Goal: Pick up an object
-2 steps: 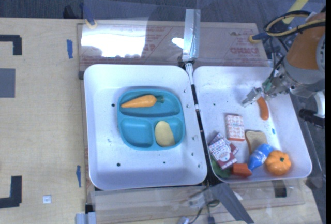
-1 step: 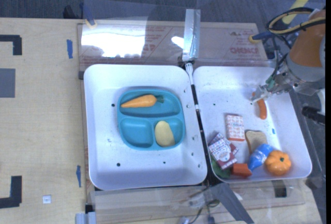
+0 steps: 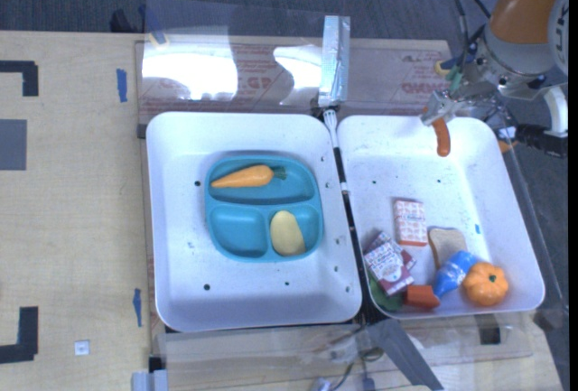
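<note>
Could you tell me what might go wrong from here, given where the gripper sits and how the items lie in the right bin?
1. The gripper hangs over the far rim of the right bin, so a descent could strike the wall.
2. The pumpkin, blue bottle, bread slice and snack packets crowd the near corner, so a grasp could catch two things or slip.

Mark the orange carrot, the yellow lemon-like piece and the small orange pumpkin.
orange carrot (image 3: 242, 177), camera view, mid-body.
yellow lemon-like piece (image 3: 287, 233), camera view, centre.
small orange pumpkin (image 3: 486, 284), camera view, front face.
</note>
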{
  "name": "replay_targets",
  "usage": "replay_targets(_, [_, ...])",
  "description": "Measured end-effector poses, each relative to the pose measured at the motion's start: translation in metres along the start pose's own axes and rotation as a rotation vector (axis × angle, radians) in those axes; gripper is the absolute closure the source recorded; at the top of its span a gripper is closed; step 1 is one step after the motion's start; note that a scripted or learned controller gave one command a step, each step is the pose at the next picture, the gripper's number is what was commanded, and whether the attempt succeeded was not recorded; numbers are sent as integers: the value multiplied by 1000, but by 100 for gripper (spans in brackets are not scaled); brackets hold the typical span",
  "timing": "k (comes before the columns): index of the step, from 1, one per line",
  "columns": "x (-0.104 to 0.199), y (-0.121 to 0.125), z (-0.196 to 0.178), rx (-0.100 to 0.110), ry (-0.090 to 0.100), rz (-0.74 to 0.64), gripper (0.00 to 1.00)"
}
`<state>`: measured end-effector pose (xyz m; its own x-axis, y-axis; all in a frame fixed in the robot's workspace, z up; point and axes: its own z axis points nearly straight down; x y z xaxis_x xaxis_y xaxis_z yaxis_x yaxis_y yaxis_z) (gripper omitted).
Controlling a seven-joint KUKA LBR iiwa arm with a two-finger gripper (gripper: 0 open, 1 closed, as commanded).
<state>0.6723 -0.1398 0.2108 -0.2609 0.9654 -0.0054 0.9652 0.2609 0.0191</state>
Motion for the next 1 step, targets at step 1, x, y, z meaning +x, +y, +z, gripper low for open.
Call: replay_targets(1, [76,15,24,18,9,-78,100])
